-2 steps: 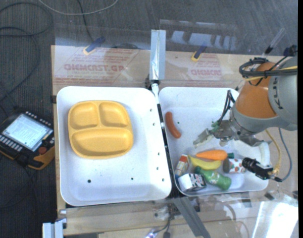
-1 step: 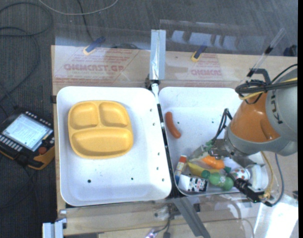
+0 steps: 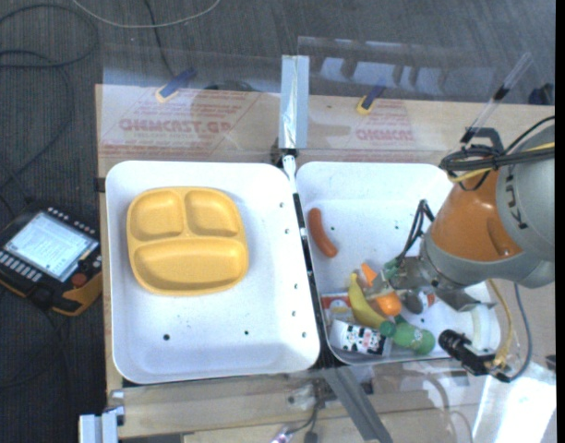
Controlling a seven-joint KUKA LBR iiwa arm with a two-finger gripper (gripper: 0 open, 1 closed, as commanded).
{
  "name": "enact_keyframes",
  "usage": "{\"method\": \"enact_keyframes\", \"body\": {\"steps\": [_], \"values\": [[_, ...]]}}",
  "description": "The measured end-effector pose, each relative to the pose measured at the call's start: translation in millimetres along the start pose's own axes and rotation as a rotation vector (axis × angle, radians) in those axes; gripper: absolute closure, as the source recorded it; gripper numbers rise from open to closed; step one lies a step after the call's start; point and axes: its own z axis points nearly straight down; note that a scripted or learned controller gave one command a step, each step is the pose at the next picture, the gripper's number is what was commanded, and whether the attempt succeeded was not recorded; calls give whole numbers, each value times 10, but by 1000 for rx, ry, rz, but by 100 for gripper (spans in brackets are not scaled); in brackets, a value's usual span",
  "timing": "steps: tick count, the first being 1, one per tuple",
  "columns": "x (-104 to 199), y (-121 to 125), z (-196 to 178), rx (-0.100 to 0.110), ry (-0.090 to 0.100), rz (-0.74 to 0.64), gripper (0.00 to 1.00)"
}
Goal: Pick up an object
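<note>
At the near edge of the right bin, a small white carton with dark print lies against the front wall, and just beside it to the right sits a green rounded piece. Just behind these lies a cluster of toy food: a yellow banana curving upward, an orange piece touching it, and a smaller orange and green bit at the top of the heap. The jaws hang low over the right side of this cluster, close to the orange piece; whether they are apart or together I cannot tell, since the wrist hides them, and nothing can be seen held between them. The grey arm with its orange band reaches in from the right over that bin's far right part.

Farther back in the same bin, an orange-red sausage lies alone near the left wall, well apart from the heap.

The left bin holds a yellow tray with 3 compartments, lying flat in its far half.

Beyond the surface to the left, a handheld control pendant with a lit screen rests on the floor.
</note>
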Motion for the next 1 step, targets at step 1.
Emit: {"method": "enact_keyframes", "body": {"steps": [1], "values": [[181, 327, -796, 23, 1, 95, 100]]}}
